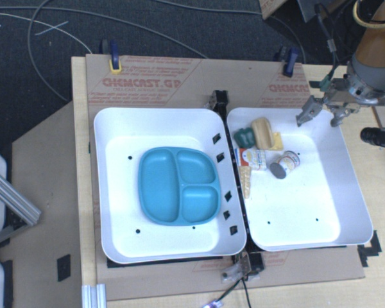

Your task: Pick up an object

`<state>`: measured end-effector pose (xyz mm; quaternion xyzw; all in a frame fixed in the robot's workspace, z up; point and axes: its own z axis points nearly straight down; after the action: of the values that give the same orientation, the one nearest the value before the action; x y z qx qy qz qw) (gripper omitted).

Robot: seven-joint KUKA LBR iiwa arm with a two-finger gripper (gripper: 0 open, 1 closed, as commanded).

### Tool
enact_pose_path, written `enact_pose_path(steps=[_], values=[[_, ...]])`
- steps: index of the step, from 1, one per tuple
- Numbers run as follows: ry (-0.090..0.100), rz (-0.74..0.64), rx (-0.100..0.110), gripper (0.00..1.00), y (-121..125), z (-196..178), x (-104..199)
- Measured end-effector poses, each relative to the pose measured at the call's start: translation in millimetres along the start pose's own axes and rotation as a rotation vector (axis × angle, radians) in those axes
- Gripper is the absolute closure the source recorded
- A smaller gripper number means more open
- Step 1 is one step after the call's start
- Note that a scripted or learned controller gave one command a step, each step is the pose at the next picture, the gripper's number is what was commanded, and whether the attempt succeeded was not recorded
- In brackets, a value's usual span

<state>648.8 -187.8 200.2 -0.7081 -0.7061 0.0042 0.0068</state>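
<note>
Nearest the camera runs the front lip of the two white bins on the bench (51,172). In the left bin (115,127) lies a blue divided plate (178,185), flat and alone, roughly in the middle. In the right bin (321,197) a small heap sits against the far-left side, close to the wall shared with the left bin: a tan block (263,132), a dark green piece (244,136) touching it on its left, a small can (283,164) lying on its side just near of them, and a flat printed packet (245,171) along the shared wall. These are the likely things to pick.

At the far right corner of the right bin hangs the hand (320,114), well apart from the heap. Its two fingers look spread and released, with nothing between them.

The step in hand, as I judge it, is the approach: no grasp has begun. To do it well, the hand should travel left over the heap and choose one item with free space on both sides. The can looks the best candidate, since it lies a little clear of the rest; the fingers should straddle its narrow width, not its length, and close only once low enough. Being round, it may roll away if nudged. The packet lies flat against the wall and would be hard to get under.
</note>
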Motion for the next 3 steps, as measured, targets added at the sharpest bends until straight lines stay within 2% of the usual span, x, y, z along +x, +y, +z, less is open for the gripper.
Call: enact_pose_path(steps=[1,2,3], values=[[-0.003,-0.003,-0.015,0.00,2.8,-10.1,0.8],[-0.003,-0.004,-0.013,0.00,3.6,30.5,-0.7],[-0.003,-0.004,-0.012,0.00,5.5,92.2,-1.4]])
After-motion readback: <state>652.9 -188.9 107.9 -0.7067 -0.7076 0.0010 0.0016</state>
